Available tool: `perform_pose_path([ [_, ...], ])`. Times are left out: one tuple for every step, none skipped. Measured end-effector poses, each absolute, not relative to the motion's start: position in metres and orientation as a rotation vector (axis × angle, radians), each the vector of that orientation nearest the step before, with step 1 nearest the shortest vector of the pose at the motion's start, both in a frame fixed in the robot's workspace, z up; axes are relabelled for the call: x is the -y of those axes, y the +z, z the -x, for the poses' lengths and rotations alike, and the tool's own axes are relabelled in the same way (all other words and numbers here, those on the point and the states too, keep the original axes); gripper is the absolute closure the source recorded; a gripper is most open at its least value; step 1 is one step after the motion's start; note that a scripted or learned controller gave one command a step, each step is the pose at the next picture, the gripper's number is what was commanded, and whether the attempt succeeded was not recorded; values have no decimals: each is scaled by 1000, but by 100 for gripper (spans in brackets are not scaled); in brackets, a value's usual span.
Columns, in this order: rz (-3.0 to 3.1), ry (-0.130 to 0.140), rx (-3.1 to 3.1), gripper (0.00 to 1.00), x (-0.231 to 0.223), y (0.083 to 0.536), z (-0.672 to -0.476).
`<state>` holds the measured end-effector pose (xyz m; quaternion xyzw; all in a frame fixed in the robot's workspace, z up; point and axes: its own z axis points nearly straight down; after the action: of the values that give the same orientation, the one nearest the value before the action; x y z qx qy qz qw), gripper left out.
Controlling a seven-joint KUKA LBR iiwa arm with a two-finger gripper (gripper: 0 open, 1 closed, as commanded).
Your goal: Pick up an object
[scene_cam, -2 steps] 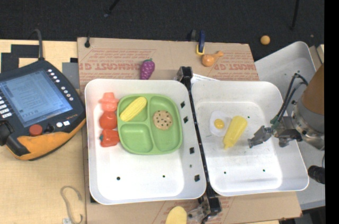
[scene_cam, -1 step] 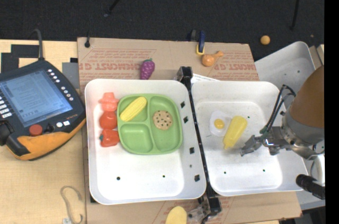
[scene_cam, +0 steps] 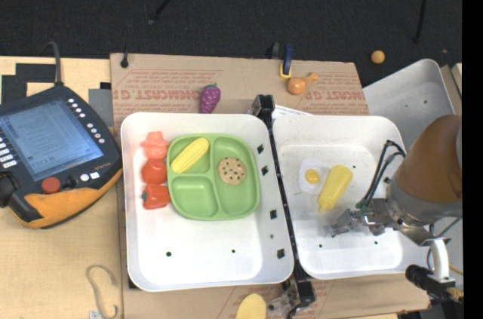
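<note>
The arm (scene_cam: 430, 174) reached into the right bin (scene_cam: 347, 265). Its gripper (scene_cam: 349, 223) hung low beside the yellow corn cob (scene_cam: 334, 187); how far it was open could not be told. A fried egg (scene_cam: 312, 177) touched the cob's left.

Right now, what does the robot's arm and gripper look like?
The arm is bulky and rounded, with an orange-brown band above grey metal. Thin black cables loop down to a small dark grey gripper of angular metal parts.
</note>
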<state>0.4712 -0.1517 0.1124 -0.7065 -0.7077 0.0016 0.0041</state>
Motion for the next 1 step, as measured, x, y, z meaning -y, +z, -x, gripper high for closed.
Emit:
perform_pose_path([
  [2218, 1, 2222, 0, 149, 87, -472],
])
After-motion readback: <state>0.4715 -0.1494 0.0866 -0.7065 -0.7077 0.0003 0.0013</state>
